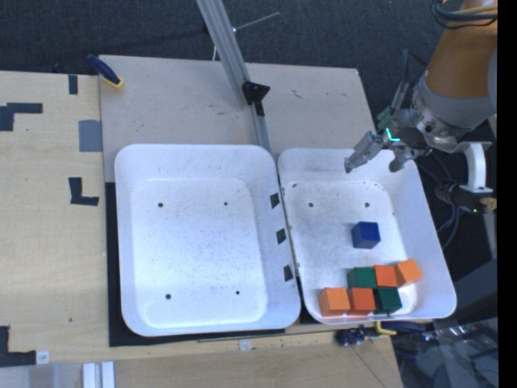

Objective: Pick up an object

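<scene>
My gripper (376, 160) hangs over the far rim of the right bin (428, 217), its two fingers spread apart with nothing between them. A blue cube (366, 234) lies alone in the middle of that bin, well in front of the gripper. Along the bin's near edge sits a cluster of blocks: an orange one (334, 300), another orange one (362, 299), a green one (363, 278), an orange one (385, 276), a tilted orange one (409, 271) and a dark green one (389, 298).
The left bin (194, 237) stands beside the right one. A slanted metal rail (229, 43) runs down to a black clamp (255, 93) behind the bins. A blue and yellow tool (106, 70) lies at the bench's far left.
</scene>
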You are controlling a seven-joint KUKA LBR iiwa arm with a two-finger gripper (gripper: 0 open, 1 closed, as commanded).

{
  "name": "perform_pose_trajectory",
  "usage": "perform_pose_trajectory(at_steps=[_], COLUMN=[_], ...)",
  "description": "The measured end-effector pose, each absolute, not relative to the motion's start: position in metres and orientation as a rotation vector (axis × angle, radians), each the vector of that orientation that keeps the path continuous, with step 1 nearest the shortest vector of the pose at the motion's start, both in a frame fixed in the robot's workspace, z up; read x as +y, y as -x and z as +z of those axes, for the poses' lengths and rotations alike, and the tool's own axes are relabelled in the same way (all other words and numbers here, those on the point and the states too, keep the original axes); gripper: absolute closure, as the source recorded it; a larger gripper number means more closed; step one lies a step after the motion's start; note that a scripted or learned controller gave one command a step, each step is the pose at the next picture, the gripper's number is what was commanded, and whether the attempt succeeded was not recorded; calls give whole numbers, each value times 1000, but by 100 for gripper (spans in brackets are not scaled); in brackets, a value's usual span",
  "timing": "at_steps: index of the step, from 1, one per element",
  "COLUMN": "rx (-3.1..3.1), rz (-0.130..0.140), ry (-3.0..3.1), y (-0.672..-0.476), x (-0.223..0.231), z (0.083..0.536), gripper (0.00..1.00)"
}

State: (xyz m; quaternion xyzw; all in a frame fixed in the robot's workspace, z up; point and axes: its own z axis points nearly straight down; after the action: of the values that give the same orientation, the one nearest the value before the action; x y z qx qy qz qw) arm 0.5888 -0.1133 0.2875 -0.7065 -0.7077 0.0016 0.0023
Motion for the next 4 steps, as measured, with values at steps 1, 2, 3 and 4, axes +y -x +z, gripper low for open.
perform_pose_trajectory(at_steps=[1, 2, 3, 4], rx=[-2224, -2219, -2218, -2220], rz=[1, 9, 10, 8], ry=[2218, 2217, 2217, 2217], y=[-589, -583, -581, -588], x=[-113, -115, -125, -128], z=[290, 227, 168, 118], gripper=[0, 0, 0, 0])
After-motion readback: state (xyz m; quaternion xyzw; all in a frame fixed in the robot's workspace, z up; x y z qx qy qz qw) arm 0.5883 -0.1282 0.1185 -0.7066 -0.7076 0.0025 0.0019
